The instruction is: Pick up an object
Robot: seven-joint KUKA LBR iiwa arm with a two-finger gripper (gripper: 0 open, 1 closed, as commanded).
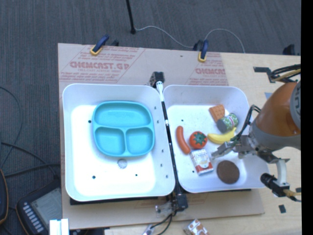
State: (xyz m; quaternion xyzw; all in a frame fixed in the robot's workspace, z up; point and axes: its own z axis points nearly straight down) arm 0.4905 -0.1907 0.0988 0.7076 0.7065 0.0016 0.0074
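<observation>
Worktop (98, 65): brown board printed with red lettering, two clamps at its far edge, one blue-and-yellow (100, 44) to the left, one (203, 51) to the right.

Left bin (68, 131): shallow, white. Contents: one turquoise divided plate (123, 128) with three compartments, lying flat near the bin's middle; a small pale round item (122, 164) just in front of the plate, too small to identify.

Right bin (195, 94): shallow, white, touching the left bin along a dark centre rail. Contents, left to right: red sausage (182, 139), lying lengthwise; red tomato (198, 139) with green top, just beside the sausage; small red-and-white carton (201, 161), in front of the tomato; yellow banana (221, 137), right of the tomato; orange cracker-like piece (217, 112) toward the far wall; grey-and-green can (228, 122), on its side, just behind the banana; brown round disc (228, 171), near the front wall.

Arm (281, 119): grey with orange band, entering from the right over the right bin's near-right corner.

Tool (226, 148): low over the right bin, between banana and brown disc, near both. Nothing seen between its fingers; how wide they stand cannot be told.
</observation>
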